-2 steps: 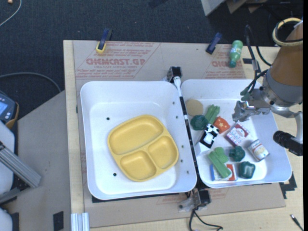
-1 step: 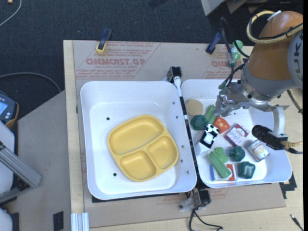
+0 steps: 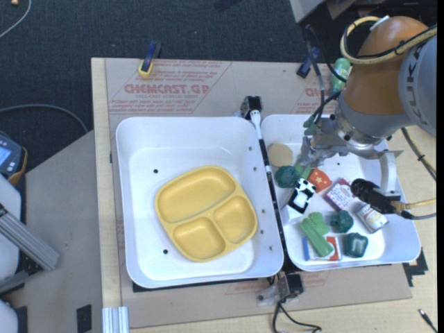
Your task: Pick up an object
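Over the right bin (image 3: 399, 252), gripper (image 3: 310, 159) low among clutter, finger state impossible to tell. Dark green lump (image 3: 285, 177) just below-left of the tip, nearly touching; orange piece (image 3: 320, 180) close beside; green block (image 3: 316, 234) farther forward.

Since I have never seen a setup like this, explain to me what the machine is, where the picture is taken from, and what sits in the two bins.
The picture comes from one fixed camera above the bench, looking down at a slant. The big grey and orange shape at the upper right is a robot arm, moved by a program. Its gripper, a two-finger claw, is lowered into the right bin.

The left bin holds a yellow divided tray. The right bin holds a jumble of small things: a dark green lump beside the gripper, a black and white patterned piece, a green ridged block, a small pink packet and a little bottle.

Its job is to pick something up. I cannot tell whether it grips anything yet.
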Robot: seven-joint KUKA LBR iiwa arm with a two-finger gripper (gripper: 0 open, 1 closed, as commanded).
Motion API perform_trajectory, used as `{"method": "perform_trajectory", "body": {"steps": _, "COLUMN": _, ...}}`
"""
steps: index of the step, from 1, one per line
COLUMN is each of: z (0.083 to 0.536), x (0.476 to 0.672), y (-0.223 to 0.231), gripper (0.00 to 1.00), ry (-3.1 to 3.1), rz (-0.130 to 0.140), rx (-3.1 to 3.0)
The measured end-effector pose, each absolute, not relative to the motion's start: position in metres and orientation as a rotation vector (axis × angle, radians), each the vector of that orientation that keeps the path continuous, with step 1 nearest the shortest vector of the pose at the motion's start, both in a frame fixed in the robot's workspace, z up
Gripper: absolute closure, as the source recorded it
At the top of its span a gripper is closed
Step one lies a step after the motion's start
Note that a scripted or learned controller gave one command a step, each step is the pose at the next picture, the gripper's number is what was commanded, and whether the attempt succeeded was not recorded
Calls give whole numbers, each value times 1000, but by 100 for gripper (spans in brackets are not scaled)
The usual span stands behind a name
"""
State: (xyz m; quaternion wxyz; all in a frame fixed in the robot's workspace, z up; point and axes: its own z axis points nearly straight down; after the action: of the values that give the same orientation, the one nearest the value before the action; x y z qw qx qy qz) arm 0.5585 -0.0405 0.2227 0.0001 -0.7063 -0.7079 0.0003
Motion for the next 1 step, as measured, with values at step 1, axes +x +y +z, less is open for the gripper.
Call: {"method": "perform_trajectory", "body": {"steps": 1, "z": 228, "x": 542, "y": -34, "gripper": 100, "ry": -2221, "rz": 2, "rx": -2218}}
